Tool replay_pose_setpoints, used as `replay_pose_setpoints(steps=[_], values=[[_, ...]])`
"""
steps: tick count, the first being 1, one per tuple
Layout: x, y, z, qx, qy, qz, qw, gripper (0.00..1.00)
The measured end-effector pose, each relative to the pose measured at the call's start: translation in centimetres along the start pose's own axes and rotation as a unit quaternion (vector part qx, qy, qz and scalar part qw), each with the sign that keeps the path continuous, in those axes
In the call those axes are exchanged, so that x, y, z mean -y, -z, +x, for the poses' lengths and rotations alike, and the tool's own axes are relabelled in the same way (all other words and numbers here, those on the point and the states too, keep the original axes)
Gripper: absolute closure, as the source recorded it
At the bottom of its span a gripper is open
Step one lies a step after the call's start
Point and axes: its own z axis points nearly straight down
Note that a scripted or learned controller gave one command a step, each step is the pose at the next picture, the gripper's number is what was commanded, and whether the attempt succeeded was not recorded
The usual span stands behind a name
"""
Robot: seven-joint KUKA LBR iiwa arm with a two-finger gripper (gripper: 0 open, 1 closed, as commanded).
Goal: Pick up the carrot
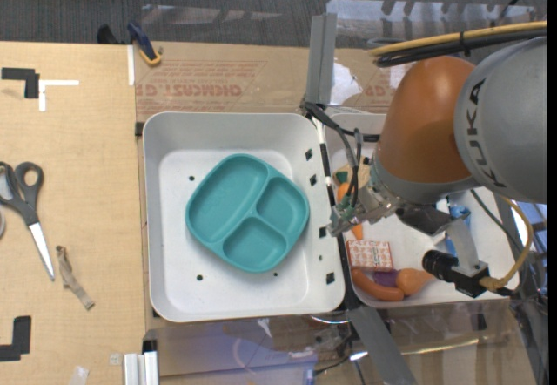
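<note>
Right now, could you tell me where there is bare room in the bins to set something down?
Left bin: bare white floor rings the teal plate, widest along its left wall. Right bin: crowded, with the arm over it and toy food clustered near the front.

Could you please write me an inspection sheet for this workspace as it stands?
Surface: two shallow white bins; the left bin holds a teal three-compartment plastic plate.
Job's things: orange carrot lies in the right white bin, near its front edge, not gripped.
Clutter: small pink printed box and a purple piece beside the carrot.
Gripper: gripper low over the right bin's left edge.
Cables: black wires by the wrist.
Surroundings: grey-handled scissors on the tan board.
</note>
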Motion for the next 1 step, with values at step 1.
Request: replay_pose_setpoints(steps=[1], values=[[-0.04, 0.80, -0.09, 0.001, 0.001, 0.001, 1.0000, 1.00]])
